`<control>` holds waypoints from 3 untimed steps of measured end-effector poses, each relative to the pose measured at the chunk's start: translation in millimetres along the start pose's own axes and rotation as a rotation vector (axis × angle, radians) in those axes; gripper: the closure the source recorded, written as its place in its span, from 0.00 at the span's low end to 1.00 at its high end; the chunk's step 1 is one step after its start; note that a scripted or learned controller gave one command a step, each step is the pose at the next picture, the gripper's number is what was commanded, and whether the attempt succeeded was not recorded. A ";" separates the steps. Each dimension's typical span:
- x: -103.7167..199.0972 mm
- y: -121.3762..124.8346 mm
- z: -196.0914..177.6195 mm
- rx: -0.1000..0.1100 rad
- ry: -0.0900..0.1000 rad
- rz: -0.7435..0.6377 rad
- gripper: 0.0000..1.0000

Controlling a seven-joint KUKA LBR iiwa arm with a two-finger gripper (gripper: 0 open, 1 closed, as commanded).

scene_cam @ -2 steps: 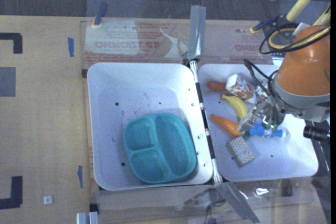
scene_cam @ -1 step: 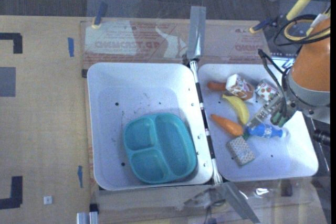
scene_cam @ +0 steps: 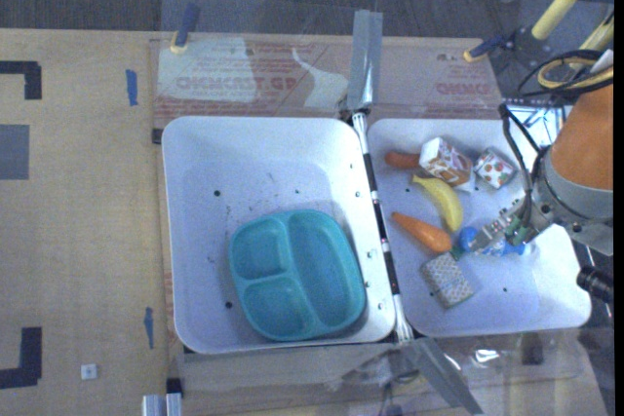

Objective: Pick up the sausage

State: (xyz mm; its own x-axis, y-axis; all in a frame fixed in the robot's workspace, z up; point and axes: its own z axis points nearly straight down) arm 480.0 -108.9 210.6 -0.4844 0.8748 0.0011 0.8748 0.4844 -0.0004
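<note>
Right bin (scene_cam: 570, 302), with the arm (scene_cam: 585, 151) low over its near-right part; whether the gripper (scene_cam: 511, 231) is apart or together cannot be told. It hangs beside a blue object (scene_cam: 469, 240), well apart from the target. The banana (scene_cam: 441, 200) and carrot (scene_cam: 422, 231) lie between, and the similarly coloured carrot could be seized by mistake. The probable sausage (scene_cam: 401, 160) lies at the bin's far left, its long axis running left to right across the view. Its right end meets a small carton (scene_cam: 445, 161), which may block a clean closure.
</note>
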 end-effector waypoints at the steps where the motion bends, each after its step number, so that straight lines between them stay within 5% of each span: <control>1: 6.8 3.6 94.7 -0.001 -0.001 -0.244 1.00; 2: 4.1 8.5 112.8 -0.009 -0.016 -0.591 1.00; 3: -40.8 -21.8 10.3 -0.003 -0.006 -0.353 1.00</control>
State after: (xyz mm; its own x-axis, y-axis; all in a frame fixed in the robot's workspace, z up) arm 480.7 -155.1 200.2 -0.7570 0.6534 -0.0050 0.6534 0.7570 0.0023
